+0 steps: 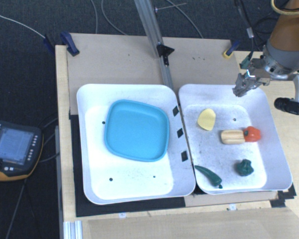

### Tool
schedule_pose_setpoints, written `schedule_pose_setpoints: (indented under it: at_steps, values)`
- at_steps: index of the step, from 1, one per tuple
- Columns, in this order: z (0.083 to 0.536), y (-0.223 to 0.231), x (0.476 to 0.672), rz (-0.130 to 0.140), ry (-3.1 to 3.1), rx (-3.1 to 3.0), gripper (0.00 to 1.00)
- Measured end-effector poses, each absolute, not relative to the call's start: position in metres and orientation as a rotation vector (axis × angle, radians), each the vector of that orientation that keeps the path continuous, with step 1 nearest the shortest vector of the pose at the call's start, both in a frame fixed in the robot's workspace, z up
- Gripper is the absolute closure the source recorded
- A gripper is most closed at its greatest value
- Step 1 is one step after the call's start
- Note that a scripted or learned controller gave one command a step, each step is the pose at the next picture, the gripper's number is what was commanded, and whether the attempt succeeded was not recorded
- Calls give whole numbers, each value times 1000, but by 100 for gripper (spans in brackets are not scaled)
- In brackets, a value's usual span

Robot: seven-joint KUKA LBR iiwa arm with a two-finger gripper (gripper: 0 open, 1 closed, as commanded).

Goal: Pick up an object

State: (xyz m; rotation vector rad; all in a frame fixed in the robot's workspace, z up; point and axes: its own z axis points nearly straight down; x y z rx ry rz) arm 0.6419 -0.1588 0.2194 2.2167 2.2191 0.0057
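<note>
A handheld control pendant (12, 149) with a lit screen lies on the dark floor at far left, beside the wooden counter (114, 59) that carries two shallow white bins side by side. The left bin (89, 183) holds a blue square plate (137, 130), lying flat near its middle. An aluminium post (149, 19) rises at a slant from the counter behind the seam where the two bins meet. In the right bin (276, 153), a pale yellow piece (207, 119) rests toward the back, a tan cylinder (232, 137) lies on its side near the middle with a red-orange piece (252, 134) touching its right end, a dark green pepper-shaped piece (209, 175) lies along the front left edge, and a dark green lump (244, 168) sits toward the front right, apart from the others. The grey arm with its orange band (289, 26) reaches in from upper right, its claw (243, 86) poised over the bin's back rim, well apart from every object and holding nothing; whether its tips are parted or together cannot be told at this angle.
</note>
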Motion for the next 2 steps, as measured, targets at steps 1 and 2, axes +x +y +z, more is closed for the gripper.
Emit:
schedule_pose_setpoints:
  at_steps: [1,2]
  values:
    - [210,-159,642,0,2222,2221,100]
    - [217,-116,643,1,2224,2217,100]
